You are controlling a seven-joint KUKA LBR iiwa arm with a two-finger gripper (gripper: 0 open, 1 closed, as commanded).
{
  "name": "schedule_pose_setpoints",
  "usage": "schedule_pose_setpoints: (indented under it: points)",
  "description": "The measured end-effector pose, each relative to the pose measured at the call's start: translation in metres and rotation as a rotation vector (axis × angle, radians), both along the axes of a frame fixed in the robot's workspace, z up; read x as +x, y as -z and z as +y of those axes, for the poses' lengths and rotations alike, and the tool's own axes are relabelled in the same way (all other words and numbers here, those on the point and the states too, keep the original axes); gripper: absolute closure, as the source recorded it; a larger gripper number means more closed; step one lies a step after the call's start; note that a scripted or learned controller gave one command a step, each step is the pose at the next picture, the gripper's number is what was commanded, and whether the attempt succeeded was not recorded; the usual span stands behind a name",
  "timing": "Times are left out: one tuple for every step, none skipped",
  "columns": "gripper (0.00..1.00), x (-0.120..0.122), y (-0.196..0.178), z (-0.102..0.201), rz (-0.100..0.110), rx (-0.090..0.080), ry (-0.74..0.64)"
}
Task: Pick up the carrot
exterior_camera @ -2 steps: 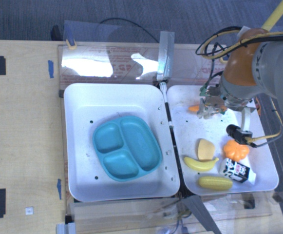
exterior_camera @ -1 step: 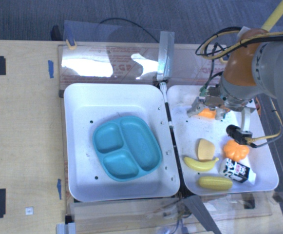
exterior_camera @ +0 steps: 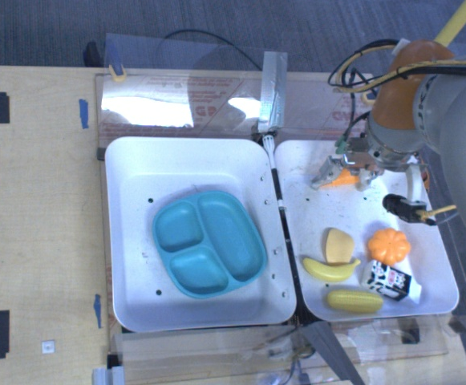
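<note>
Fingers [exterior_camera: 322, 178] spread apart, one to each side of the carrot [exterior_camera: 346, 180]; they read as open and not yet clamped, though the slanted view leaves the exact gap hard to judge. Gripper [exterior_camera: 346, 175] low over the upper left part of the right bin [exterior_camera: 449, 295], carried by the arm [exterior_camera: 449, 111], which reaches in from the right.

Carrot: a small orange piece that seems to lie on the bin floor between the fingers, partly covered by the gripper body. It sits alone, well apart from the other contents, so the fingers can straddle it without touching a neighbour.

Other contents, grouped toward the near side of the right bin: cheese wedge [exterior_camera: 338, 245] touching the banana [exterior_camera: 329, 269]; orange pumpkin [exterior_camera: 388, 245] just above a black-and-white box [exterior_camera: 390, 281]; a yellow-green pod [exterior_camera: 354, 299] nearest the front rim.

Left bin [exterior_camera: 128, 295]: holds a blue divided tray [exterior_camera: 208, 243], which plays no part in the task.

Stage, as judged: positioned for the grasp, closing and lifting not yet done. Risk, as judged: the carrot is small and lies flat, so closing fingers may push it aside or pinch only its tip.
</note>
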State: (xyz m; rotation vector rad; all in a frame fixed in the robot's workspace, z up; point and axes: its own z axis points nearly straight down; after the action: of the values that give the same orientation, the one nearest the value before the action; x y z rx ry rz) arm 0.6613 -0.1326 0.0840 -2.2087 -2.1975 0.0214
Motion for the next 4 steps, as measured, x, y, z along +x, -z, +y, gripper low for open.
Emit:
schedule_pose_setpoints:
  points:
    - [1.00, -0.001, -0.009, 0.000, 0.004, -0.002, 0.000]
    - [1.00, -0.018, -0.002, -0.060, -0.025, -0.011, 0.137]
    - [1.00, 0.009, -0.110, -0.085, -0.042, -0.014, 0.107]
    - [0.00, 0.006, -0.103, -0.084, -0.030, -0.012, 0.106]
